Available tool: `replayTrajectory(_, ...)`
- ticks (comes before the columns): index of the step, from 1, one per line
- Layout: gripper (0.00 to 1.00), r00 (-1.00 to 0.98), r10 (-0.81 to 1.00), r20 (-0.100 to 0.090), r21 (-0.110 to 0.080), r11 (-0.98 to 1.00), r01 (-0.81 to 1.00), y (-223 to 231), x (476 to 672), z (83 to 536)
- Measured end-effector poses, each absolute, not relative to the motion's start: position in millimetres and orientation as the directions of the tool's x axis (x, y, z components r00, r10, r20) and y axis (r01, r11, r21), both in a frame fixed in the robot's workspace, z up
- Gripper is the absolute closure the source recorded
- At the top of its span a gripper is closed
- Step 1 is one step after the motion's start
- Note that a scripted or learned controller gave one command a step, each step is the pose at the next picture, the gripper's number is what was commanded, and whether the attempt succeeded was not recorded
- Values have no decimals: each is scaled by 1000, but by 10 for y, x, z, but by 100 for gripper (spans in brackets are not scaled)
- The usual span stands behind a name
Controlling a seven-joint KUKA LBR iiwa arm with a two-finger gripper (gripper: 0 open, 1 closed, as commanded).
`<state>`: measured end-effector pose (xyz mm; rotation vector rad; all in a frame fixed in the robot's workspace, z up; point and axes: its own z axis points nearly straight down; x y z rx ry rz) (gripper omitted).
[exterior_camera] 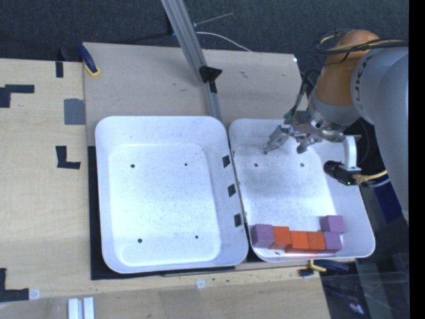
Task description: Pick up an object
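White speckled bins (163, 131); purple blocks (263, 234), orange blocks (300, 240).

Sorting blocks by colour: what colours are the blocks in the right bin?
Purple and orange blocks, along the right bin's near edge in the camera view.

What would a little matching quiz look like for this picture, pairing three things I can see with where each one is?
Things:
1. tool
2. orange blocks
3. purple block

Places:
A. left end of the row along the right bin's near wall
B. above the right bin's far part, apart from the blocks
C. middle of that row, between purple pieces

Pairs: 1-B, 2-C, 3-A
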<state>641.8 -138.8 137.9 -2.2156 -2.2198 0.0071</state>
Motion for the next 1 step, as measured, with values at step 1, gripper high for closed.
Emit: replayTrajectory(1,0,0,1000,-2,4,0,1000,-1654,6466,1941)
